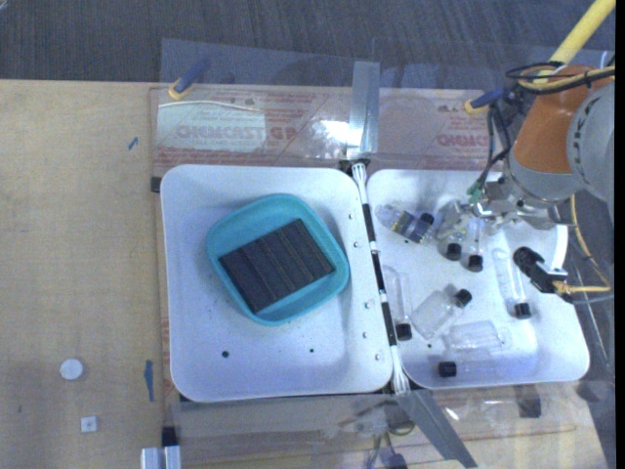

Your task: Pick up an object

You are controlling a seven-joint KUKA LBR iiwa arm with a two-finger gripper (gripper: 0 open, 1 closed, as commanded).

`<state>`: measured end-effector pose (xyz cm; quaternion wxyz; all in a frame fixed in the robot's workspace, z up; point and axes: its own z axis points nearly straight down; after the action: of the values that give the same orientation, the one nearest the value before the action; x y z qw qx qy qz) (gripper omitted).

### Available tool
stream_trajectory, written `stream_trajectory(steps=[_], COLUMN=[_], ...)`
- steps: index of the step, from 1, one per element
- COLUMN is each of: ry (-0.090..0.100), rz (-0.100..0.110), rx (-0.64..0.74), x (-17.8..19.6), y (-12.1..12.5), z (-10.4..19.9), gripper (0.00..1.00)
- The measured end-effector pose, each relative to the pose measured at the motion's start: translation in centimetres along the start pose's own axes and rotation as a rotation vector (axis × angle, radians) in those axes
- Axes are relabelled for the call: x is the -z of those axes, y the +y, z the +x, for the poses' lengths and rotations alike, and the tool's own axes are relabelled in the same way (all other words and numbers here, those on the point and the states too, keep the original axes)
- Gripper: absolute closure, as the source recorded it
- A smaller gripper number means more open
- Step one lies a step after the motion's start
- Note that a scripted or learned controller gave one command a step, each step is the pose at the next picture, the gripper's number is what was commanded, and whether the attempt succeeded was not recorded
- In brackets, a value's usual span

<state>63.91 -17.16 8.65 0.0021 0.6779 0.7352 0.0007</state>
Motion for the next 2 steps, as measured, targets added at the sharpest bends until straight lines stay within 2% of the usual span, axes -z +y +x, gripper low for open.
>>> stream_trajectory(steps=[1,2], ry=[-0.001,0.000], rz=[0.002,0.002], rx=[0.002,-0.066], x=[1.0,14.5], y=[0.0,2.5], z=[0.1,4.1], gripper=[1.00,1.00])
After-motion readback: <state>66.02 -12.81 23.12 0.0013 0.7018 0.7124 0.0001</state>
